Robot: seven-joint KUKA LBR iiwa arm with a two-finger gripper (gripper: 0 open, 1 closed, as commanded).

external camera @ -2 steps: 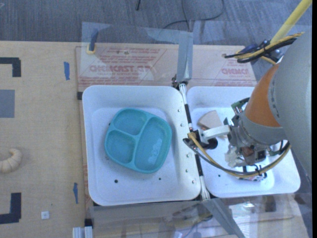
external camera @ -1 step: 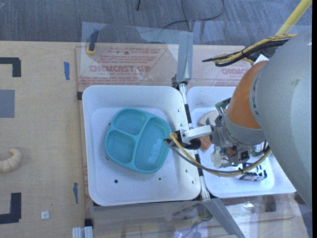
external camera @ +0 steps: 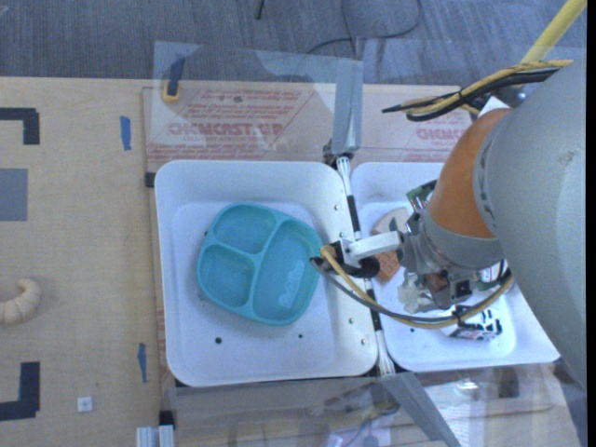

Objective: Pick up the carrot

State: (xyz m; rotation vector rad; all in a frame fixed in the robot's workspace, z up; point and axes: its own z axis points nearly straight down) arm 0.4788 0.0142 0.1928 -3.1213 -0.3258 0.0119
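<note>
Left, teal plate [external camera: 259, 264] in left bin [external camera: 186, 343]; hand [external camera: 424, 287] over right bin [external camera: 521, 347], grip indiscernible

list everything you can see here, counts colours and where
bins: 2, white, side by side on the bench
divided plate: 1, teal, in the left bin
curved object: 1, pale tan, on the bench far left
tape marks: 2, blue, on the bench left of the bins
clear sheets: 2, with red lettering, behind the bins
small orange-brown item: 1, in the right bin, mostly hidden by the arm; cannot identify
cables: yellow and black, upper right
arm: 1, grey with orange band, over the right bin
gripper: 1, low in the right bin
</note>
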